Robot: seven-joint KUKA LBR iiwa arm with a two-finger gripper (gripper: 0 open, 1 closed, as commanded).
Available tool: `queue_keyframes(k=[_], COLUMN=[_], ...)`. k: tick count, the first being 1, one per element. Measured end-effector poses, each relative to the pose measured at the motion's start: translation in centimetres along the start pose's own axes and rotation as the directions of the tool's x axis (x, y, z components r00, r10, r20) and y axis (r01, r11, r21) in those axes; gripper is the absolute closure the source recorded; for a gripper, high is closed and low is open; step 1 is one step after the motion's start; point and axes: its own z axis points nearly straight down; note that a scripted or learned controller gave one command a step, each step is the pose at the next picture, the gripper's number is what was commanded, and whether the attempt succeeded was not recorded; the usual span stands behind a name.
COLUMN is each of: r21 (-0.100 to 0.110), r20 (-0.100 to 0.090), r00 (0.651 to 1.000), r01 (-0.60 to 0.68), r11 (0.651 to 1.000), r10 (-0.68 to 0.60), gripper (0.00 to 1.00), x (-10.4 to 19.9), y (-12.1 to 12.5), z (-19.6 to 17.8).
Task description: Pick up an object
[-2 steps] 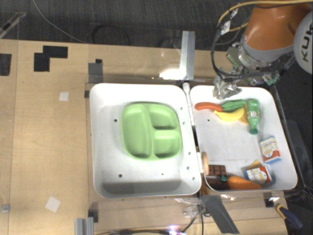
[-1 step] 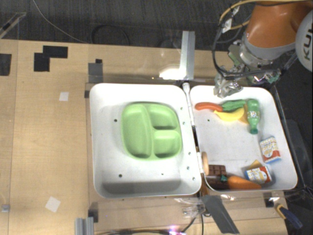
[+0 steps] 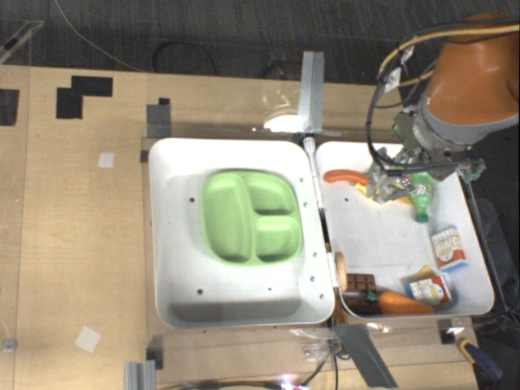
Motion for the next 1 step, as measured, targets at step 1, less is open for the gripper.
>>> queue_keyframes(k=[1], r21=[-0.002], r20=[-0.002], r00=[0.996], r01=[-0.085], r11=[0.996], r10=[0.085], gripper=[1.00], x=[-3.43], y=[-4.50], z=[2.52])
